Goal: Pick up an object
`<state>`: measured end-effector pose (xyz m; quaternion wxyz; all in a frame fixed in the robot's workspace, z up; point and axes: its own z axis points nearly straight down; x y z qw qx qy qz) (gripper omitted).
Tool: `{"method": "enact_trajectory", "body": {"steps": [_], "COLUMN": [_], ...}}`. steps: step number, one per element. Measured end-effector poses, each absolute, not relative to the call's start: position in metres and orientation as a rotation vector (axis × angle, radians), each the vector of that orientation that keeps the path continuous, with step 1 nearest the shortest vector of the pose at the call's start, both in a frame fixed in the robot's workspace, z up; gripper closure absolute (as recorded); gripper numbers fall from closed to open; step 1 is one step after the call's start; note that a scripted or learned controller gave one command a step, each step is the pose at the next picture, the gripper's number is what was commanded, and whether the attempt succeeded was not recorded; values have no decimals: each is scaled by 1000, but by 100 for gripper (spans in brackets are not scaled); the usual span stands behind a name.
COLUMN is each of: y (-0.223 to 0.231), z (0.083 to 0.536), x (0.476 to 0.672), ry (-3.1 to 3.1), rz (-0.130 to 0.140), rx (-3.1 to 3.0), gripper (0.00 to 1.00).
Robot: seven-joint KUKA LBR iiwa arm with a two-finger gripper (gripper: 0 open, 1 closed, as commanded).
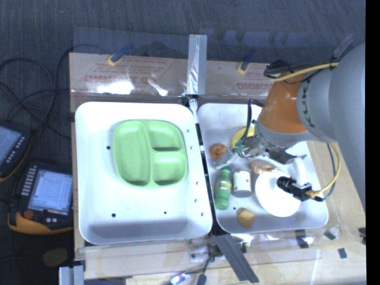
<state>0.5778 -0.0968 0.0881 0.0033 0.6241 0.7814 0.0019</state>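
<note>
My gripper (248, 150) hangs low over the upper middle of the right bin (320, 218), under the grey arm with its orange band (284, 110). Just left of it lies a small orange-brown object (218, 151), and a yellow object (239, 136) shows partly from behind it. Below the gripper stand a green bottle (222, 187) and a small white cylinder (241, 183). A white round plate (274, 199) lies to the lower right, with a tan piece (262, 167) above it. Another tan lump (246, 217) sits near the bin's front wall.
The left bin (89, 218) holds a green divided tray (151, 151) in its upper middle. A raised rim (202, 177) separates the two bins. The arm's bulk covers the right bin's upper right part.
</note>
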Motion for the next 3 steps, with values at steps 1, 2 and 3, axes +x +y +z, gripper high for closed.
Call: {"method": "enact_trajectory", "body": {"steps": [1, 2, 3], "y": [-106, -106, -72], "z": [89, 95, 199], "x": [535, 536, 572], "ry": [2478, 2482, 2317], "rz": [13, 15, -8], "rx": [1908, 1910, 2125], "gripper": [0, 100, 100]}}
